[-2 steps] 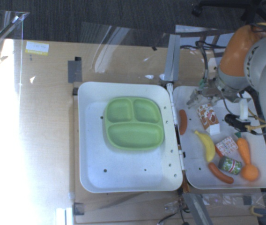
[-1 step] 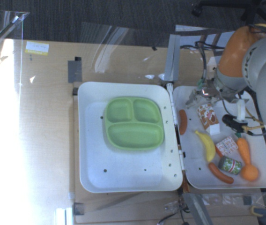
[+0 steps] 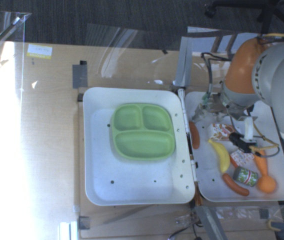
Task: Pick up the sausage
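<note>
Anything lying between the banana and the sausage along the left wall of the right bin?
No. In the camera view, only bare white bin floor separates the sausage from the banana; they lie close but apart.

- A light wooden bench [image 3: 32, 149] fills most of the view.
- Strong light washes out its left side.
- Dark grey carpet [image 3: 107, 6] runs along the top.
- A black chair base [image 3: 254, 4] stands at top right.
- A yellow label [image 3: 39, 50] lies near the bench's far left corner.
</note>
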`<state>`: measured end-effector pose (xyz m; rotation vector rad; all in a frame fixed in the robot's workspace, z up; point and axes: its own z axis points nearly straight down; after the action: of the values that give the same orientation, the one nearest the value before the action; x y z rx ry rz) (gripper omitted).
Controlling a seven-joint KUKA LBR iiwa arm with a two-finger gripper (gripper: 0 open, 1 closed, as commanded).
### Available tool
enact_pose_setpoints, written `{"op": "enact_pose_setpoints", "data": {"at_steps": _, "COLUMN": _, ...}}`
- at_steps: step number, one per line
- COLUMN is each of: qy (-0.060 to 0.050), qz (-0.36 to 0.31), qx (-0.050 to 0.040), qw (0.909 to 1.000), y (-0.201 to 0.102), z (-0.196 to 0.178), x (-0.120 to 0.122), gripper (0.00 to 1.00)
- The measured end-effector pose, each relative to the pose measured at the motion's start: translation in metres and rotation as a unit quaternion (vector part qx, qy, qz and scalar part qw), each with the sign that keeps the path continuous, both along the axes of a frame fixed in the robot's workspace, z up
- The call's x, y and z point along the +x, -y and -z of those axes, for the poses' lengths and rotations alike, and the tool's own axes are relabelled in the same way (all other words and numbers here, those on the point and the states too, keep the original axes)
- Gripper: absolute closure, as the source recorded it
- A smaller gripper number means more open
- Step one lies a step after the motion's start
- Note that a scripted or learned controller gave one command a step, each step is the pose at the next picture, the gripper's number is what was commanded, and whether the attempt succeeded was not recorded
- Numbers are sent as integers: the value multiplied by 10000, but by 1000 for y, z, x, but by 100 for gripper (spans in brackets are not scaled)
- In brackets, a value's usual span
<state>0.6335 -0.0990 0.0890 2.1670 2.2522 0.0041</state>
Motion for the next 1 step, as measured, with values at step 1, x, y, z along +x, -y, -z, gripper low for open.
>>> {"op": "enact_pose_setpoints", "data": {"at_steps": 1, "qy": -43, "qz": -117, "qx": 39, "qw": 9999, "y": -3, "z": 2, "x": 25, "gripper": 0}}
